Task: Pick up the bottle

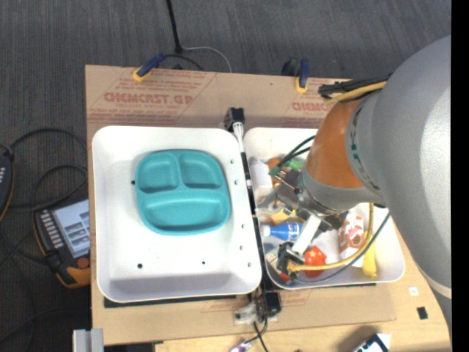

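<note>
Small white plastic bottle (259, 174) in right-hand shallow white bin (385, 273), against the wall it shares with the other bin; just to view-left of the gripper (288, 196), apart from it as far as can be seen. Lying or standing: cannot tell

Gripper low over the clutter in that bin, under the grey wrist and orange band; open or closed cannot be told, wrist hides it

Below the gripper in view: blue-and-white tube-like item (283, 232), then a red rounded object (314, 257). Further toward view-right: white card with red print (352, 229) and a yellow curved piece (370, 259) by the bin's near corner

Well to view-left of the gripper: left-hand shallow white bin (117, 270) with a teal three-compartment plastic tray (183, 191) lying flat in it

Both bins rest on a brown cardboard sheet (154, 97) with red lettering
</note>
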Robot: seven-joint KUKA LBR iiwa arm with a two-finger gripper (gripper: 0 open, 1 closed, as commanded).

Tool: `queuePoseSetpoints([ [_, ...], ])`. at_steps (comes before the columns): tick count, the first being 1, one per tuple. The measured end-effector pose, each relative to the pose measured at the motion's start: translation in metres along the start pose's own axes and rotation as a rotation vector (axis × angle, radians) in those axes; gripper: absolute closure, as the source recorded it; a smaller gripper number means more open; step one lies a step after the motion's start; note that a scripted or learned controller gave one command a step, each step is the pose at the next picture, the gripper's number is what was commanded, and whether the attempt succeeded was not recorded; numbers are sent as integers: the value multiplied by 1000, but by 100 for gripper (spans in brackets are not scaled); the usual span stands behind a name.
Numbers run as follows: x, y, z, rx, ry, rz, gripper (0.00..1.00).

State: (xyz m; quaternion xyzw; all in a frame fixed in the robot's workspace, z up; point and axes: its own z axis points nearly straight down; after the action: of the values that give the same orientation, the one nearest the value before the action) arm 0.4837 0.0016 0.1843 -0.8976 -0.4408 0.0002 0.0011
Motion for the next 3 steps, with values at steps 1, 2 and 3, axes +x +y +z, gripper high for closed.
queuePoseSetpoints([
  [1,-2,0,-9,2,-5,1,100],
  [2,33,-27,1,1,-3,-51,100],
  [3,80,-63,-49,0,-3,-305,100],
])
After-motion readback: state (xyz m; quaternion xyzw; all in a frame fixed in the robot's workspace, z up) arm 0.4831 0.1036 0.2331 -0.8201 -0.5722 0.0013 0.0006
